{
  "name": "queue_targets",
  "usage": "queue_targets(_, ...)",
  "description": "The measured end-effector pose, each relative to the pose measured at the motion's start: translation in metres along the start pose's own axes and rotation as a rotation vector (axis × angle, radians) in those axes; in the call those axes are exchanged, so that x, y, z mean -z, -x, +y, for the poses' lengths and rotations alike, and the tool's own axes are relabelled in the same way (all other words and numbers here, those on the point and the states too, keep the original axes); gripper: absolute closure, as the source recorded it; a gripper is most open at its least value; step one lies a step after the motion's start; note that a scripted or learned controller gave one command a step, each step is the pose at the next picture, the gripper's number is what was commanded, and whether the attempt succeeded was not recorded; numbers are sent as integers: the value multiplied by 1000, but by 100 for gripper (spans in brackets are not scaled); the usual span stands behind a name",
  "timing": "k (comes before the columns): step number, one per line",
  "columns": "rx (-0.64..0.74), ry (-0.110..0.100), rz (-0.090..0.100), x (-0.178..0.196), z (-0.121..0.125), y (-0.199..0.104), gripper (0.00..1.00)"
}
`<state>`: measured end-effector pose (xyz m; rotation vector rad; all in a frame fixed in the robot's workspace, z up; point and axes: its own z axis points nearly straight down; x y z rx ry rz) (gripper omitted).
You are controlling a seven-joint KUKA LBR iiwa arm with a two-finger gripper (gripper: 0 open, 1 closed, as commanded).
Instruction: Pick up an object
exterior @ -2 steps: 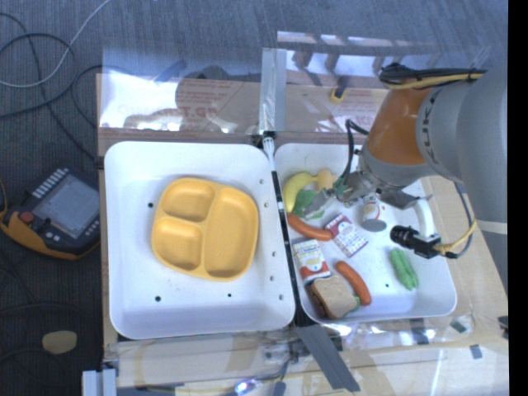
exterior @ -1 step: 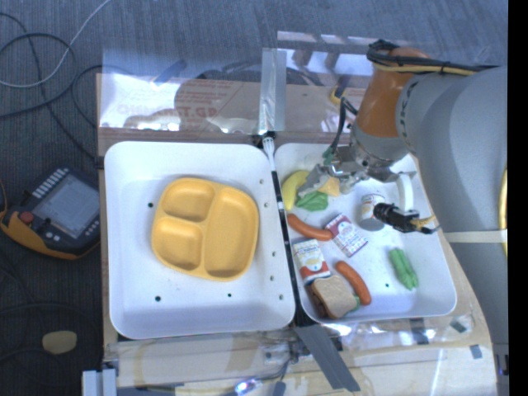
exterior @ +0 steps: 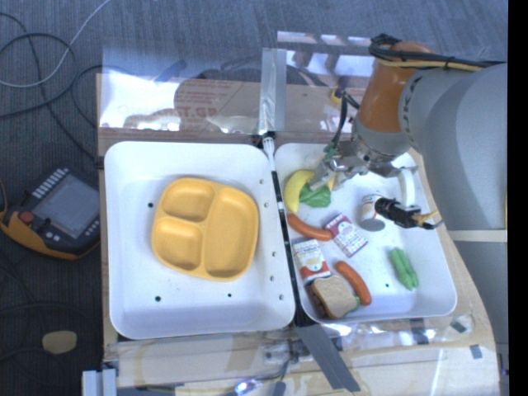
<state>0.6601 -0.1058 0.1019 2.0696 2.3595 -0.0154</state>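
Nearest the lens, the grey arm (exterior: 462, 139) is reaching in from the right, its orange band showing above the wrist. Below it two white bins are sitting side by side. The left bin (exterior: 115, 246) is holding a yellow divided plate (exterior: 202, 225), and the right bin (exterior: 429, 258) is holding the toy food. The gripper (exterior: 334, 168) is hanging over the right bin's far left corner; whether it is open or closed cannot be told, and nothing is visibly in its hold. Just beneath it a green leaf (exterior: 316, 193) is lying against a yellow fruit (exterior: 295, 188). A sandwich (exterior: 332, 297) is resting at the near edge, with two orange sausages (exterior: 311, 228) (exterior: 355, 281), two small packets (exterior: 348, 235) (exterior: 309, 258) and a green pod (exterior: 403, 268) lying between.
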Motion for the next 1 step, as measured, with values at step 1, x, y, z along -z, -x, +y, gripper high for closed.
queue_targets(1, -55, 5, 6, 118, 11, -35, 100)
